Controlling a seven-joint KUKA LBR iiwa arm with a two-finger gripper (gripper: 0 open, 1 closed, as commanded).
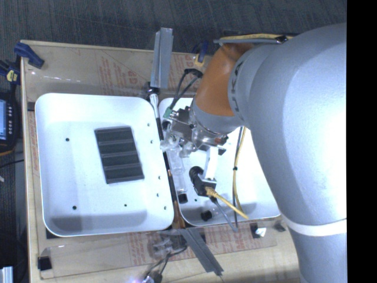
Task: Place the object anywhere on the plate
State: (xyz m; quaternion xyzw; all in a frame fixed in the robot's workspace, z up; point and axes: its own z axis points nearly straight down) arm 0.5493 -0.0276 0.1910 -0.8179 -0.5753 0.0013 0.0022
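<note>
Plate (119, 154), dark and ribbed, lies lengthwise up-down in the left bin (59, 158); fingers' state unclear.

Both white bins (59, 108) look like smooth, glossy plastic. The dark ribbed plate (119, 154) is matt (probably rubber or plastic). The arm (300, 128) has a smooth satin grey shell, the bench (88, 58) bare pale wood, the floor (88, 10) dark rough carpet.

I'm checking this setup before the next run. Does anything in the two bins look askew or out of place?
Nothing looks spilled or damaged. The dark ribbed plate lies flat in the left bin, turned slightly off the bin's edges. The gripper hangs over the right bin.
</note>
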